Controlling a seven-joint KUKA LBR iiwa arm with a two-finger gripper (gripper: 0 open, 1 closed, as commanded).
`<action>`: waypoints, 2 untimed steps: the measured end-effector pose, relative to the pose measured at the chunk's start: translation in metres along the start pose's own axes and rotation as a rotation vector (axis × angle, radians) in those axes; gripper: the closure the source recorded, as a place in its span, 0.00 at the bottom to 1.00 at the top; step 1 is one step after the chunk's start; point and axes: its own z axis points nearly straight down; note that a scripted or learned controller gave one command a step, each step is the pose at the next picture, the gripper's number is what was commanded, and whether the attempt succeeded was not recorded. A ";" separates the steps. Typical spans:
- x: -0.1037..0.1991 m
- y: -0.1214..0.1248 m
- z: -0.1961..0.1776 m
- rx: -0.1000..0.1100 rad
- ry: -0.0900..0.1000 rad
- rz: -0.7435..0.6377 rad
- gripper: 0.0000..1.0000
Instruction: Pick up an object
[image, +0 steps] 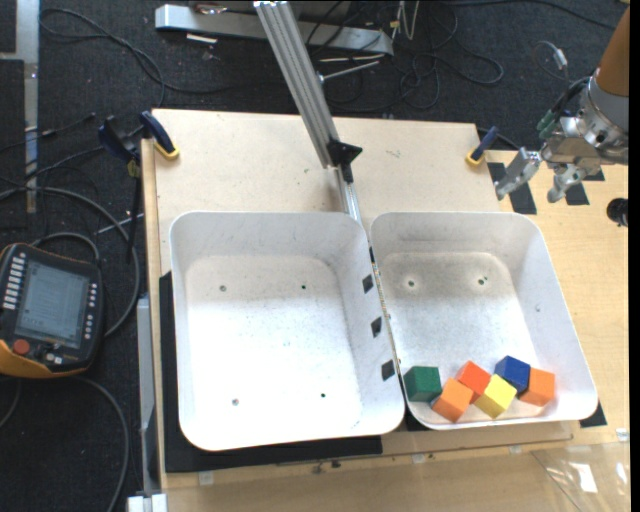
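Crowded along the near wall of the right bin sit six small blocks: green, two orange, yellow, blue, and another orange. They look light, rigid and flat-sided, so opposite faces should grip well. The green one stands slightly apart, easiest to reach; the others touch, and the bin wall crowds them. The hand hangs open and empty over the bench, well apart from them. The left bin lies beside.
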 end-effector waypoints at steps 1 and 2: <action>0.049 -0.042 0.080 0.010 0.005 -0.002 0.00; 0.086 -0.054 0.139 0.007 0.004 -0.002 0.00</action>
